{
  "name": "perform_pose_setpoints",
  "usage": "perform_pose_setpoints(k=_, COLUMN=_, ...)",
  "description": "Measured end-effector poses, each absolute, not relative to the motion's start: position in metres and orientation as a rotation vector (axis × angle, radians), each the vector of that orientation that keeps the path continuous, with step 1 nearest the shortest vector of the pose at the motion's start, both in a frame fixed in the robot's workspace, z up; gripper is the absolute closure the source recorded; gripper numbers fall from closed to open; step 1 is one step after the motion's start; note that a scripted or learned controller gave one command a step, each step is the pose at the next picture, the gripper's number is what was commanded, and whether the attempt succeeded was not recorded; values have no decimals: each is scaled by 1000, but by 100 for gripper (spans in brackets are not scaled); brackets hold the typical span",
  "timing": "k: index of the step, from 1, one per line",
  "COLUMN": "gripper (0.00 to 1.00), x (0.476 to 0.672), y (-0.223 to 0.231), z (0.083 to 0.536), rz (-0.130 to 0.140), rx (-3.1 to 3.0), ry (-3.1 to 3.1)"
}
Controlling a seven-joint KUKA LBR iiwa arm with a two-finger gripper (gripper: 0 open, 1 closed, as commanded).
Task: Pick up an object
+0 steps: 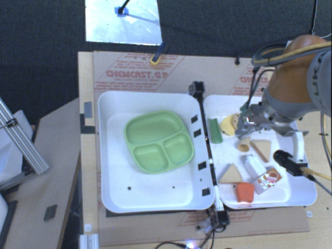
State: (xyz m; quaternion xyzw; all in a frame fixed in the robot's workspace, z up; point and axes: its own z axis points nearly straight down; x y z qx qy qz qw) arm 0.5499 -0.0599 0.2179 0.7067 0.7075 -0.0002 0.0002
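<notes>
The yellow piece (227, 124) lies near the back left corner of the right-hand white bin (293, 193), partly tucked under my gripper (244, 128), which hangs low just beside it at its right edge. Whether my gripper is spread or pressed together I cannot tell from this slanted overhead view, and nothing can be seen pinched in it.

My grey arm, with its orange band, reaches in from the right above the bin's back half.

Left of the yellow piece, a green block (215, 130) lies lengthwise close to the bin's left wall. Just in front of my gripper sits a small round tan piece (243, 147), with a tan wedge (262, 149) beside it to the right. Nearer the front, a tan triangle (231, 175) rests by the divide between the bins, a white box (254, 166) lies tilted to its right, and a red-and-white packet (268, 179) touches that box's front end. An orange-red block (245, 192) sits near the front rim.

The left-hand white bin (114, 139) holds a pale green tray (158, 141) with three compartments, lying flat and turned at an angle. Both bins rest side by side on the surface (129, 71), which is printed with red lettering.
</notes>
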Motion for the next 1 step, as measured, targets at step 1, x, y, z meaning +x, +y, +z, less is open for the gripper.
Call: perform_pose_setpoints(k=1, gripper=100, x=560, y=-63, z=219, rz=3, rx=2217, ry=2223)
